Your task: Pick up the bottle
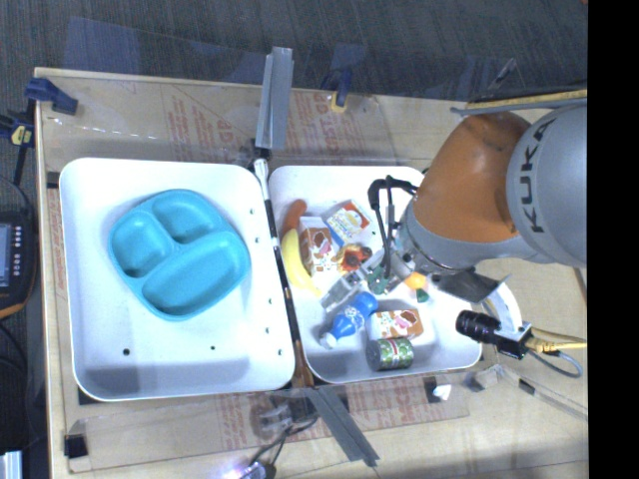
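Observation:
A small blue bottle (351,320) with a white cap lies on its side in the right bin (329,372), cap toward the bin's front left. My gripper (382,275) reaches down into that bin just above and to the right of the bottle, close to it among the clutter. The grey arm with its orange band (469,183) covers the bin's right part.
Around the bottle lie a banana (296,263), a sausage (295,214), snack packets (346,220), a green can (391,353) and a small carton (397,323). The left bin (90,367) holds a blue divided plate (180,252). A metal divider (273,98) stands behind the bins.

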`<state>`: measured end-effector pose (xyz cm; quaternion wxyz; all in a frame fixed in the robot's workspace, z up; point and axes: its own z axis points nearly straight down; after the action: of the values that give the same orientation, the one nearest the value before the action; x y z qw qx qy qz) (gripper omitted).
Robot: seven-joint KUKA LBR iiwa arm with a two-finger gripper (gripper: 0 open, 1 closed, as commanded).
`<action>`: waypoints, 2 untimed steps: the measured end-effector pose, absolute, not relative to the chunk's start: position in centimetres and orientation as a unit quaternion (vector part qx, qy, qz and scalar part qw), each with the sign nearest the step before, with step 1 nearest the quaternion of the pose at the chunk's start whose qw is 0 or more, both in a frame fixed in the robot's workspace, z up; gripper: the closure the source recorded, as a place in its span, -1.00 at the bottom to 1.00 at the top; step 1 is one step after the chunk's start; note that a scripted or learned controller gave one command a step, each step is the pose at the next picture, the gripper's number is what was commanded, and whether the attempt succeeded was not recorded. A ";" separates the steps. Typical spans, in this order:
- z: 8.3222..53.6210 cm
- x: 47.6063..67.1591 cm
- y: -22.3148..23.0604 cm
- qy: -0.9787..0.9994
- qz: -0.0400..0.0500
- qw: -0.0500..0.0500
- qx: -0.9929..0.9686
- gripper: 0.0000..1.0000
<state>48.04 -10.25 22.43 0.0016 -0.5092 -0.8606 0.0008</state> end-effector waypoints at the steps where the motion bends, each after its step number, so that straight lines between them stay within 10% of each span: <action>1: 11.2 47.6 -11.9 -0.852 0.001 0.002 -0.523 -1.00; 2: 12.2 47.7 -11.8 -0.854 0.001 0.002 -0.521 1.00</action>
<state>47.65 -11.80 12.16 0.0020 -0.5210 -0.8536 0.0013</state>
